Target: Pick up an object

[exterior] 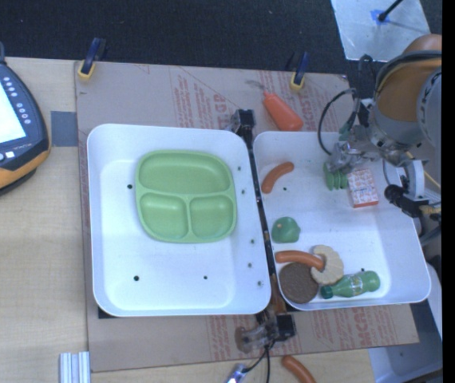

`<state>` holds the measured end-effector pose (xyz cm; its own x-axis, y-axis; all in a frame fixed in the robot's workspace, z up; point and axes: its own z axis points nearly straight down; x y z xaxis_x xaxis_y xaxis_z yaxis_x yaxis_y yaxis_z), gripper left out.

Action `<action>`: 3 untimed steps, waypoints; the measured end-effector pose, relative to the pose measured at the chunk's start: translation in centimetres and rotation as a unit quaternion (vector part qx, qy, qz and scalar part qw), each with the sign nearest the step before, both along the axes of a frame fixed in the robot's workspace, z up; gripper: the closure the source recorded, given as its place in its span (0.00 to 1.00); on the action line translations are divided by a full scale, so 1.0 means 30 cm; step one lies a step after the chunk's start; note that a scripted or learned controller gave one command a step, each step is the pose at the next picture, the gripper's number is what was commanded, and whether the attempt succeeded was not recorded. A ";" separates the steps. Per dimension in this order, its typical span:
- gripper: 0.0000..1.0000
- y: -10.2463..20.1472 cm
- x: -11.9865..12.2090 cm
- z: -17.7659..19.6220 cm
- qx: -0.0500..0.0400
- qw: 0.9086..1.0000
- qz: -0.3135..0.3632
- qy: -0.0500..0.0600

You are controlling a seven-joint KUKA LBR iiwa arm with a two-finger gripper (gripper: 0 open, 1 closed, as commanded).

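Note:
My gripper (344,163) hangs low over the far right part of the right bin (395,238), directly above a small green object (337,180). Just to its right lies a red and white carton (362,188). Also in this bin are an orange sausage (277,175), a green round item (286,229), a hot dog (298,257), a tan cookie (327,264), a brown cookie (297,283) and a green bottle (352,285). Whether anything is gripped is hidden by the wrist.
The left bin (116,278) holds a green divided plate (186,195). A carrot (282,112) lies on the cardboard behind the bins, and another sausage (299,367) in front. A control pendant (0,130) rests at the far left. Cables loop beside the wrist.

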<state>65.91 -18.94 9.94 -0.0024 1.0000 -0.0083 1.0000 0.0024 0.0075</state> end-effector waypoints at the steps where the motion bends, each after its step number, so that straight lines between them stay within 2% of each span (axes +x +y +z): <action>1: 0.00 -0.073 -0.046 0.001 0.003 1.000 0.001 -0.002; 2: 0.00 -0.013 0.001 0.001 0.000 1.000 0.000 0.000; 3: 0.00 -0.007 0.000 0.001 0.000 1.000 0.000 0.000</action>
<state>65.91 -19.15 9.97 -0.0022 1.0000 -0.0087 1.0000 0.0023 0.0083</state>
